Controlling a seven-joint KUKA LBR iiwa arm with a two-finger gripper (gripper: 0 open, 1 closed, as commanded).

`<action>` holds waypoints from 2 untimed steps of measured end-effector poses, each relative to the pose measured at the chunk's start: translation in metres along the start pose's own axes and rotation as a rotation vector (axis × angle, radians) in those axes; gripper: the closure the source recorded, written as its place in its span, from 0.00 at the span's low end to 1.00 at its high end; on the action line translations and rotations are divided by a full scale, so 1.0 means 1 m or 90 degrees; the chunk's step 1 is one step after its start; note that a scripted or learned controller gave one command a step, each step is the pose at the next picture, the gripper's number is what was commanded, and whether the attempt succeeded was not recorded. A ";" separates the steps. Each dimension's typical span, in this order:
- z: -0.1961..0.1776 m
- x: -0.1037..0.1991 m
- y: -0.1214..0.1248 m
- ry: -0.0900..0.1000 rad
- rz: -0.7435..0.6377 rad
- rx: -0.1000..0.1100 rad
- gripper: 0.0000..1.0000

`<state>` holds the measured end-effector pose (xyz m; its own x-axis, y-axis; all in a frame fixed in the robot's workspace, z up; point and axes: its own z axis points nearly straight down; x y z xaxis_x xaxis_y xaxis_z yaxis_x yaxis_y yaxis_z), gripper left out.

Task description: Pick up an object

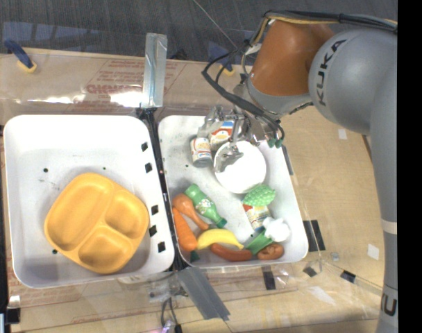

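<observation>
I see my metal two-finger gripper (228, 151) spread wide, grasping nothing, over the round white plastic disc (241, 166) right of frame centre; its flat face could slip my fingers toward the small labelled can (202, 150).

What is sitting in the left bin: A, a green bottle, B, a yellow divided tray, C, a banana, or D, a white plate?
B: the yellow divided tray lies alone in the left bin, while the banana, green bottle and white plate are all in the right bin.
</observation>
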<state>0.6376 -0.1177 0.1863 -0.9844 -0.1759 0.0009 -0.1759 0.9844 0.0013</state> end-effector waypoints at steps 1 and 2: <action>0.093 -0.021 0.002 -0.002 -0.077 0.001 0.00; 0.090 0.019 -0.022 -0.004 -0.291 0.004 0.00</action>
<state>0.6229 -0.1422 0.0961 -0.8055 -0.5926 -0.0049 -0.5926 0.8055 -0.0058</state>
